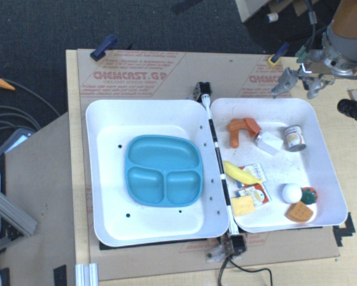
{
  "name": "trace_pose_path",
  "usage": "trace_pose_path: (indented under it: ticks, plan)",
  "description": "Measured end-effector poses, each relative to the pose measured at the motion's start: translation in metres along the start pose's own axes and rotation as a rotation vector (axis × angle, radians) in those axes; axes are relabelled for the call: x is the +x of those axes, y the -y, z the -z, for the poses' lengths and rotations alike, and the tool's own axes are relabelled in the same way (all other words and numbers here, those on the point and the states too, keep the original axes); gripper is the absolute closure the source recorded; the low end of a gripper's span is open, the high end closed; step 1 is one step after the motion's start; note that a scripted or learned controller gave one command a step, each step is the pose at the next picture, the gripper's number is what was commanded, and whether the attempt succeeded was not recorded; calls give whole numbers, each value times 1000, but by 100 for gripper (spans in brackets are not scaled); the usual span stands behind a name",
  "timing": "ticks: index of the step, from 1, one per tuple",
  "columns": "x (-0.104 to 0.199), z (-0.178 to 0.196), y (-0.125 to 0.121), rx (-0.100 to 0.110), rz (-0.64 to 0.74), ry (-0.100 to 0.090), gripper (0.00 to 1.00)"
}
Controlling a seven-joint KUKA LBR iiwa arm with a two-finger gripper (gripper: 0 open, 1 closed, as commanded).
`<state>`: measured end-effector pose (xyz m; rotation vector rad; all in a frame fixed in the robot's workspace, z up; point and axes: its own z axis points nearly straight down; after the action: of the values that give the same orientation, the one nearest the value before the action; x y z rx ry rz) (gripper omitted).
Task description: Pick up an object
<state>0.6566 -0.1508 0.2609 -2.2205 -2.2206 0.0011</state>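
My gripper (pixel 298 86) hangs above the far rim of the right bin (pixel 327 159), its two fingers spread apart with nothing between them. Below it in that bin lie an orange L-shaped piece (pixel 240 130), a small tin can (pixel 294 138) on its side and a white wrapped block (pixel 268 142). Nearer the front are a banana (pixel 238 173), a small printed packet (pixel 257 193), a yellow cheese wedge (pixel 243 205), a white ball (pixel 291 192), a red and green toy (pixel 309 196) and an orange biscuit-like piece (pixel 299 213).
The left bin (pixel 101 159) holds a blue three-compartment plate (pixel 163 170). Both bins rest on a cardboard sheet (pixel 130 73). Blue clamps (pixel 103 47) sit at the board's far corners. Cables and a black clip (pixel 202 90) lie at the bins' shared edge.
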Motion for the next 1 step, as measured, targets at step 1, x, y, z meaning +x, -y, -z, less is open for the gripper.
trace_pose_path:
  ticks: [1]
  plan:
    - [-2, -172, -10, 1, 0, 0, 0]
